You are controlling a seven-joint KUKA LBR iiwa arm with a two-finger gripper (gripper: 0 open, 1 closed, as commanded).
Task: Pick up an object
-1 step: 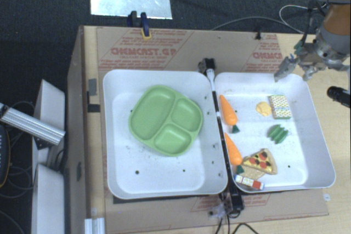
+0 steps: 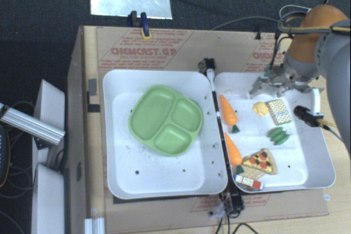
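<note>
- The gripper [image 2: 262,86] hangs low over the far part of the right bin [image 2: 318,156]. Its metal fingers look spread and nothing lies between them, though the slant of the view makes the width of the gap hard to judge.
- Nearest candidates for picking: a small yellow lump [image 2: 261,108] and a checkered card-like block [image 2: 279,111], touching each other just in front of the gripper. Either appears reachable with a short descent.
- Further items in the right bin: an upper carrot [image 2: 228,110] and a lower carrot [image 2: 233,152], both smooth, tapered and lying along the dividing wall; a green pod [image 2: 278,135]; a flat pizza wedge [image 2: 260,162]; a small wrapped bar [image 2: 250,181] at the near edge.
- The carrots' position against the wall would likely hinder finger clearance.
- The left bin [image 2: 120,172] bears a green compartment plate [image 2: 165,119], glossy moulded plastic, lying flat.
- Both bins are shallow, white and smooth-walled.
</note>
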